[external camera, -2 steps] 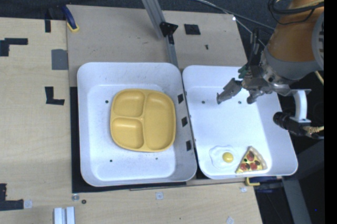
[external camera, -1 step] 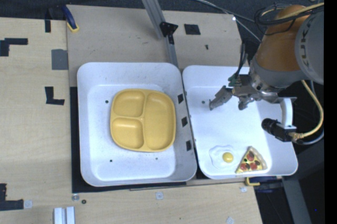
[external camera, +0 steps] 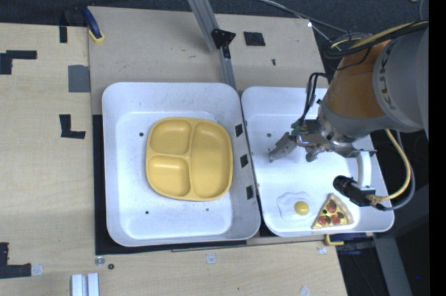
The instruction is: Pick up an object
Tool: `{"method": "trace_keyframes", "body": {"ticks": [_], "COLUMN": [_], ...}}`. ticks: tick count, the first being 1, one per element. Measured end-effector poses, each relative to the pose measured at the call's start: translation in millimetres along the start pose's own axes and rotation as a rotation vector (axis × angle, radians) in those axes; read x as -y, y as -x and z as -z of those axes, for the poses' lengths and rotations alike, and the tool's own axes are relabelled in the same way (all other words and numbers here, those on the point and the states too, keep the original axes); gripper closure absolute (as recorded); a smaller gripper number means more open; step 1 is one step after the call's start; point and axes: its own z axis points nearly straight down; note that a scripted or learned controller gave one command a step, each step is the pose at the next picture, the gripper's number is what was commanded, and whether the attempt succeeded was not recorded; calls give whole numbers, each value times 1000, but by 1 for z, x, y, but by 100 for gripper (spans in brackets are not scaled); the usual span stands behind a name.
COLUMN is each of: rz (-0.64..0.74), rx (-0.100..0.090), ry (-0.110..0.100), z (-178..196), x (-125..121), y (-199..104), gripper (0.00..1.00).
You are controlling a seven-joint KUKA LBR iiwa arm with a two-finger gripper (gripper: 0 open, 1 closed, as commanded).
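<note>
We saw a pizza slice (external camera: 333,212) and a fried egg (external camera: 297,206) lying near the front edge of the right bin (external camera: 261,106). Above them hovered the tool (external camera: 296,150), its fingers spread and grasping nothing. A yellow divided plate (external camera: 189,158) lay in the left bin (external camera: 125,106).

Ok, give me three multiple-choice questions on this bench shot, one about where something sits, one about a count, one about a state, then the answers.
1. Where does the yellow divided plate lie?
A. in the left bin
B. in the right bin
C. on the bench outside the bins

2. How many compartments does the plate have?
A. two
B. three
C. five

3. How does the toy pizza slice stand to the gripper?
A. clamped between its fingers
B. lying apart from it in the right bin
C. hanging from it above the left bin

Answers: 1 A, the plate fills the middle of the left bin. 2 B, ridges split it into three. 3 B, the slice lies at the near corner beside the toy fried egg, the gripper farther up.
</note>
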Motion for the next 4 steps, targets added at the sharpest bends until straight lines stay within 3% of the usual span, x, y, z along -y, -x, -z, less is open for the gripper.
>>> {"method": "trace_keyframes", "body": {"ticks": [1,2,4], "rz": [1,2,2], "rx": [1,1,1], "ry": [5,7,13], "z": [-53,-40,82], "x": [0,0,-8], "y": [0,-1,-8], "gripper": [0,100,100]}}
